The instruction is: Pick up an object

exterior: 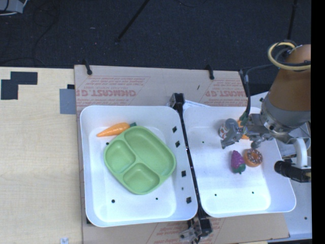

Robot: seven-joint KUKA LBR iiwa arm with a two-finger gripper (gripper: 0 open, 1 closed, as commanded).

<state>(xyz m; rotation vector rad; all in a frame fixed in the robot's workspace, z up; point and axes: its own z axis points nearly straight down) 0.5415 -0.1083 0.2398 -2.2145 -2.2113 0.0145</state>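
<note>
My gripper [229, 134] hangs over the upper middle of the right bin [218, 197], at the end of the grey arm reaching in from the right. Just below and to its right lie a purple toy with a green tip [237, 161] and an orange ring-shaped donut [253, 157], side by side on the bin floor. The gripper sits above and slightly left of the purple toy, apart from it. A small orange bit [245, 135] peeks out behind the wrist. In the left bin [96, 197] an orange carrot [114, 129] lies by the top left.
A green divided plate [139, 159] takes up the middle of the left bin, next to the carrot. A black divider rail [185, 156] runs between the two bins. A black part of the arm [292, 171] overhangs the right bin's right rim.
</note>
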